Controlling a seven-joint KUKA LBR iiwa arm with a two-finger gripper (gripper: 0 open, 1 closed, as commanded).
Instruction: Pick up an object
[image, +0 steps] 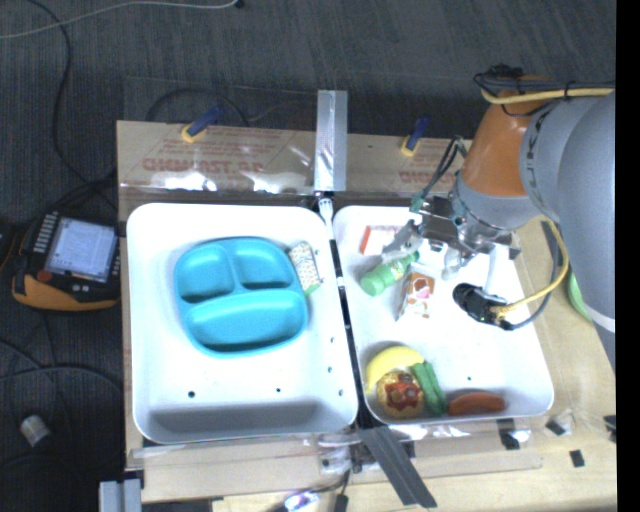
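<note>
- Dark grey carpet floor (250, 50) all round the bench, loose black cables (40, 30) trailing across it at upper left.
- Small handheld device with a lit blue screen and orange casing (70, 255) lies on the carpet left of the bench.
- Brown cardboard sheet (160, 150) covers the bench top behind the bins, clear plastic film over it, two blue-and-yellow clamps (200, 124) on its far edge.
- Upright metal strip (331, 140) stands at the far end of the seam between the bins.
- Left shallow white bin (160, 390): turquoise plastic divided plate (240, 295), three compartments; a small pale patterned block (305, 266) sits at the plate's right edge.
- Right shallow white bin (530, 370): green plastic bottle (383, 273) lying on its side, small red flat piece (366, 238) near the far wall, small white-and-red printed packet (418, 293) mid-bin.
- Near end of the right bin: yellow round toy fruit (390, 360), red-orange lumpy item (400, 393), green stick (430, 385), red-brown sausage shape (476, 403), clustered and touching.
- Grey arm with orange band (505, 150) reaches in from the right; two-finger gripper (428, 232) low over the far part of the right bin, just beside the green bottle's upper end.
- Finger spacing: cannot tell, nothing visibly held.
</note>
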